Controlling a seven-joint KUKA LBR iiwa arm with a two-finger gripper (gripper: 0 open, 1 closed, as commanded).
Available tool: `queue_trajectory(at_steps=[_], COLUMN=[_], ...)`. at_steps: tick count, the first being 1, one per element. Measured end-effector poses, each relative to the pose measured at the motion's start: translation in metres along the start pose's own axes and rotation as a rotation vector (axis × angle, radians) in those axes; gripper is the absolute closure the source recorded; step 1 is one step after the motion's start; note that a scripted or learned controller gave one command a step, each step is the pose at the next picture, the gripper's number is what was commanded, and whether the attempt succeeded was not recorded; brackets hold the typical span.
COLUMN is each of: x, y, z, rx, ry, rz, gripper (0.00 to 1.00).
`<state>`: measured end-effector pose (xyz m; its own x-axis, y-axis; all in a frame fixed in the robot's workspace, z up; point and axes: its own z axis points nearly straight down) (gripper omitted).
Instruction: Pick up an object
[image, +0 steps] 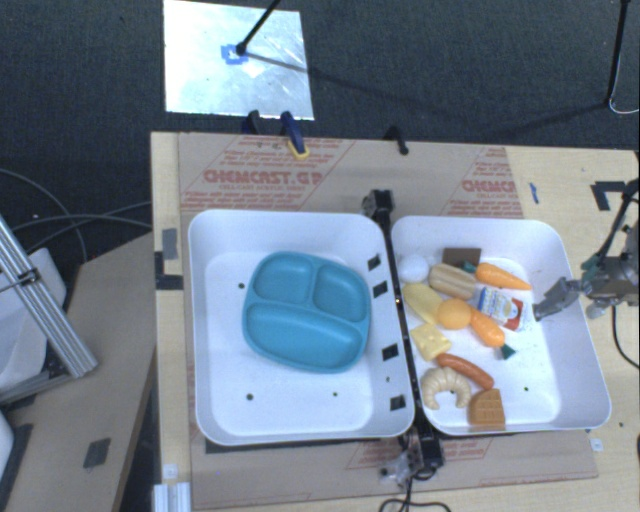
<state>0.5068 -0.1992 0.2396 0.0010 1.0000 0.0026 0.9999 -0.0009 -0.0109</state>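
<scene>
— Nearest to us, what sits at the bottom of the right bin (580, 395)?

— Well left of the gripper (550, 300) and lower in the view: a croissant (447, 385), with a brown waffle square (487, 408) beside it and a sausage (466, 369) just above.

— And far left?

— A blue divided plate (305, 310) lies in the left bin (215, 300), well apart from the gripper.

— What is closest to the gripper?

— A small packet (499, 303) lies just left of it, not touching; beyond that an orange ball (454, 314), a carrot (502, 276), a bread roll (453, 281) and a white egg (413, 267).

— Is it holding anything?

— Nothing shows between the fingers; whether they stand wide or narrow, I cannot tell. It hangs over the bin's right side.
</scene>
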Motion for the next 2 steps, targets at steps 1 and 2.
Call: queue_trajectory(at_steps=[1, 2], x=[0.001, -0.001], y=[0.003, 0.008], z=[-0.007, 0.036], rx=[-0.012, -0.01], ry=[-0.003, -0.002], rz=[-0.004, -0.002], gripper=[0.0, 0.0])
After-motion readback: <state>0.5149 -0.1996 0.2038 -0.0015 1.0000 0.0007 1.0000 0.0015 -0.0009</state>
